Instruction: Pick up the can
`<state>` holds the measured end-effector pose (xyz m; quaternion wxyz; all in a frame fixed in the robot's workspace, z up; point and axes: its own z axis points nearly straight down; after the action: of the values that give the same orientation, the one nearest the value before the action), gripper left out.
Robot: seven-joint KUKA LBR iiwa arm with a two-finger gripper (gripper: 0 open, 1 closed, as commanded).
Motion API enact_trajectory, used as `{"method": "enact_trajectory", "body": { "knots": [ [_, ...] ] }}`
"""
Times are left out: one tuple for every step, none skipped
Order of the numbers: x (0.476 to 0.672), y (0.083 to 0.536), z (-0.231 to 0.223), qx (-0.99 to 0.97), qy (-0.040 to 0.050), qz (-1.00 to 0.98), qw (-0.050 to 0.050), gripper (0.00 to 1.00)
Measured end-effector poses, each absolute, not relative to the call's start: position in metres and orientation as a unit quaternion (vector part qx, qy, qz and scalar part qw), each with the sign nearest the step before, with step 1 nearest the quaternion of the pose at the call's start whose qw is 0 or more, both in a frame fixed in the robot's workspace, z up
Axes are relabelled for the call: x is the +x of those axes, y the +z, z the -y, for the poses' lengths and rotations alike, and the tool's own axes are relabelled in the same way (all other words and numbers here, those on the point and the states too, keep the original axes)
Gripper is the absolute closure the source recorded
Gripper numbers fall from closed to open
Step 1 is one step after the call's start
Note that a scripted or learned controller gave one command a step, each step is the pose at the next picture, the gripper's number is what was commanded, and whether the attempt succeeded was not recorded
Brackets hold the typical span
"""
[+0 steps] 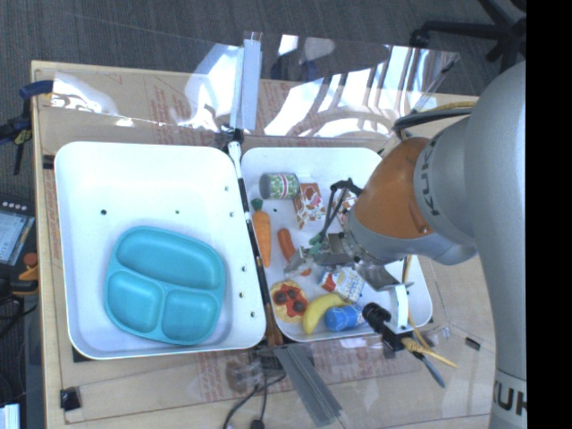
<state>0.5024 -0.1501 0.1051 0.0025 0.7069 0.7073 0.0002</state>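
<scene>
A: Two bins on the tabletop; can (280, 185) lies on its side at the right bin's (371, 157) far left corner, beside a carton (308, 204).

B: Claw (315, 250) state: cannot tell, wrist blocks it. Approach from above, straddle the can's width, avoid the carton.

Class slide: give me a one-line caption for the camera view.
KUKA arm reaches over the right bin of toy food, the can lying at its far end; a blue tray sits in the left bin.
</scene>
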Motion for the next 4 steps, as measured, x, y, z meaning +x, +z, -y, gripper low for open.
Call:
{"method": "enact_trajectory", "body": {
  "knots": [
    [0.479, 0.096, 0.213, 0.665, 0.0011, -0.747, 0.003, 0.0],
    [0.589, 0.146, 0.202, 0.667, 0.0001, -0.745, 0.0, 0.0],
    [0.64, 0.091, 0.208, 0.62, -0.0005, -0.784, -0.001, 0.0],
    [0.641, 0.101, 0.206, 0.617, -0.0002, -0.787, -0.001, 1.0]
  ]
}}
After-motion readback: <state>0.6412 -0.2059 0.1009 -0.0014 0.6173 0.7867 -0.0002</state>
